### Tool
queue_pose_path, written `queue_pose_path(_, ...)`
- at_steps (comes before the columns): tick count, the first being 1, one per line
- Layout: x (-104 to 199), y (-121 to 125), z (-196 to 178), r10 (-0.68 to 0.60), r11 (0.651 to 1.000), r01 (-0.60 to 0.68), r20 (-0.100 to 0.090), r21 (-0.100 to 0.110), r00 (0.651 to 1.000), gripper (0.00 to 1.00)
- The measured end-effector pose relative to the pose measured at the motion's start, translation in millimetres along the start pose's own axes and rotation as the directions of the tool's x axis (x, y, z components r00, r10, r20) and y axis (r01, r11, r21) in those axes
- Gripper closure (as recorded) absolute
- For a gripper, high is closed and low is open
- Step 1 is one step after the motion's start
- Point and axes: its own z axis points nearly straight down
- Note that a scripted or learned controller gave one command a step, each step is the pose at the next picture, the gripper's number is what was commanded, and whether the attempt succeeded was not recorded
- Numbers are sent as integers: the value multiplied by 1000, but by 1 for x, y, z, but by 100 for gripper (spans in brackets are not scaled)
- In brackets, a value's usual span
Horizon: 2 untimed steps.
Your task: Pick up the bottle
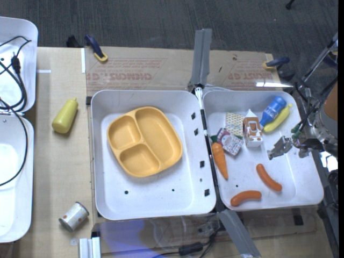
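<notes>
A blue bottle (273, 109) is seen lying in the upper right of the right bin (309, 195), touching a banana (278, 120). The gripper (279, 147) is positioned lower, at the bin's right side, apart from the bottle; its fingers appear spread with nothing between them, though the view is small. A yellow divided plate (144, 141) is held in the left bin (102, 160).
</notes>
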Motion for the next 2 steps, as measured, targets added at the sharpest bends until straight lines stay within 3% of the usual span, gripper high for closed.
queue_pose_path(1,-20,-7,-10,-170,985,170,2,-4,985,0)
queue_pose_path(2,-24,105,-5,-89,996,89,1,-1,996,0)
